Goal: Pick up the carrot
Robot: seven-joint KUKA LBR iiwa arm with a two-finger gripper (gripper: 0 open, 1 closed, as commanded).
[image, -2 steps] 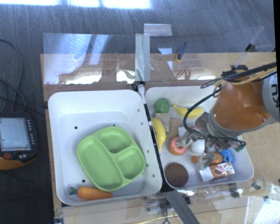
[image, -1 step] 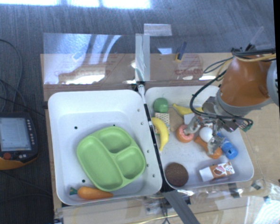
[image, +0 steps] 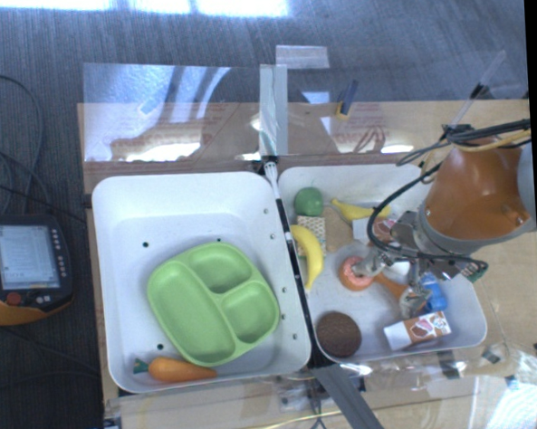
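Note:
An orange carrot [image: 176, 370] with a green top lies in the front left corner of the left bin [image: 115, 227], just in front of the green divided plate [image: 214, 301]. My gripper [image: 394, 267] hangs low over the middle of the right bin [image: 470, 328], far to the right of that carrot. It sits among small items: an orange and pink ring-shaped toy [image: 353, 274] is just to its left, and an orange elongated piece [image: 391, 286] lies right under it. The wrist and cables hide what is directly beneath the gripper.
The right bin also holds a green ball [image: 308, 200], two bananas [image: 309, 255] [image: 352, 210], a brown round object [image: 337, 333], a small carton [image: 419, 329] and a blue item [image: 430, 295]. A raised divider [image: 289, 253] separates the bins. A teach pendant [image: 22, 260] lies off the bench at left.

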